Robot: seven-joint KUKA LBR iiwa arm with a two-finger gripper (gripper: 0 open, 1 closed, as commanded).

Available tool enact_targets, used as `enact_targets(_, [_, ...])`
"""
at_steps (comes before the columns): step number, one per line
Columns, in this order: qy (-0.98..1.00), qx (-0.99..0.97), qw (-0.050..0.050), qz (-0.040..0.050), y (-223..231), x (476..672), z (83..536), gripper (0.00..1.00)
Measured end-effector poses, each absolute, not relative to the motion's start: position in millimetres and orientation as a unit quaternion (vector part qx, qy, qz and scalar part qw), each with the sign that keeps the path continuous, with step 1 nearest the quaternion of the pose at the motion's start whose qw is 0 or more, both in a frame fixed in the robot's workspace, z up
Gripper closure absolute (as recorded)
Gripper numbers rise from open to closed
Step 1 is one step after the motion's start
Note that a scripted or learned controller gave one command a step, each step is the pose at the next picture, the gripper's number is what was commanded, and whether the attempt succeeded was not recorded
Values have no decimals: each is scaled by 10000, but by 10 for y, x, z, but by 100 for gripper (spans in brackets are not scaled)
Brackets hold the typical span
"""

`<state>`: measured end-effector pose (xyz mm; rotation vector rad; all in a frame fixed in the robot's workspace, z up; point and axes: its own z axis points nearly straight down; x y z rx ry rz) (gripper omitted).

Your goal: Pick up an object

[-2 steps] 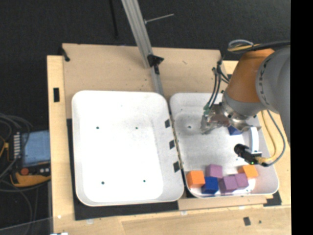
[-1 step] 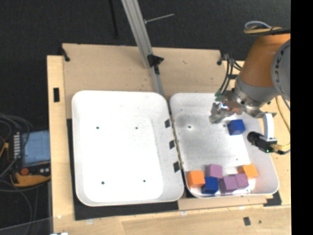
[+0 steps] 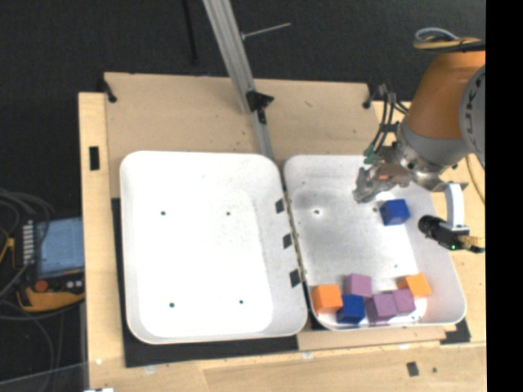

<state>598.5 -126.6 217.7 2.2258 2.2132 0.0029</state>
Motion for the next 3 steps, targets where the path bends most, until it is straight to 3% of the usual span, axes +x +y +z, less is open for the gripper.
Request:
enact_targets(1, [7095, 7047, -1, 12, -778, 5873, 2319, 100])
enact_targets(3, [7093, 7049, -8, -1, 204, 5625, 2163, 100])
